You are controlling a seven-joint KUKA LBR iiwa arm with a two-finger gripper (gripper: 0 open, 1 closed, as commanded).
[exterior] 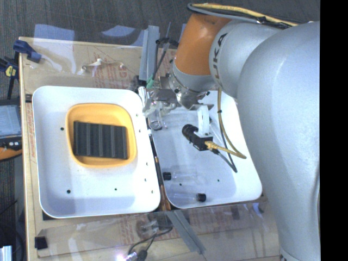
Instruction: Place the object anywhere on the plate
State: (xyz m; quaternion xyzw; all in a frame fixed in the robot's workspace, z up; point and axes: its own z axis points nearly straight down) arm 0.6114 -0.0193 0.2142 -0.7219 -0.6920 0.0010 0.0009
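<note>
Brown bench (109, 64) on a dark floor carries both bins, and the grey arm (261, 91) with its orange band covers the right side of the frame. On the grey shell just beside the orange band we read part of the brand letters (220, 45), which seem to be KUKA. We find no other readable writing.

Next in size, the left bin (49, 189) holds a yellow plate (100, 113) in its upper half, and a dark ribbed block (100, 140) lies flat in the middle of this plate. The block is wider from left to right, and its ribs run up and down in the frame. We judge it to be the task's thing, and it is already on the plate.

Over the top left corner of the right bin (239, 184), just beside the wall between the bins, hangs the gripper (155, 113). The block lies to its left and a little lower. We cannot tell if the pincer is wide or narrow, nor if it carries something.

Two small dark pieces (167, 175) (201, 197) lie in the lower part of the right bin.
</note>
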